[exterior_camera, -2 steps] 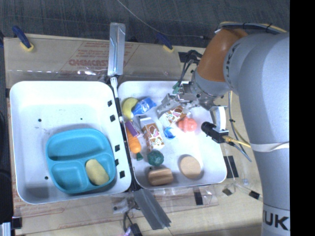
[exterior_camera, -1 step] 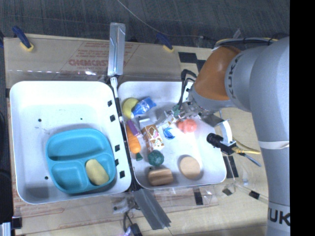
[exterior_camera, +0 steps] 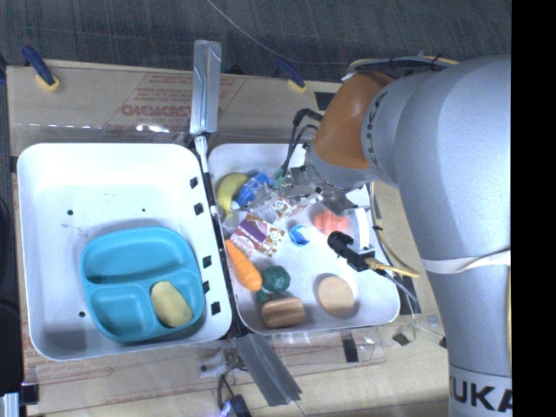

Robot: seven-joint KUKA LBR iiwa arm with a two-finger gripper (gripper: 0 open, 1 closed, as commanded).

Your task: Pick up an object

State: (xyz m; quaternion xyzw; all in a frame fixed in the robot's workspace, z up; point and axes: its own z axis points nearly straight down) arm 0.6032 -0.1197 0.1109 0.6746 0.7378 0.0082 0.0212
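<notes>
Two white bins (exterior_camera: 52, 181) fill the bench; gripper (exterior_camera: 294, 189) hangs over right-bin clutter at frame centre, finger state unclear.

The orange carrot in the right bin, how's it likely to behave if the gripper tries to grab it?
The carrot looks tapered and smooth, so fingers may slide toward its thin end. It probably rolls if nudged sideways. The teal piece and the brown log-shaped piece crowd its thick end, likely hindering a grasp there.

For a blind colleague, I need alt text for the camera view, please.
A grey robot arm reaches from the right into the right white bin, which is crowded with toy food: a carrot, a banana, a round bun. The left white bin holds a blue tray with a yellow potato.
</notes>
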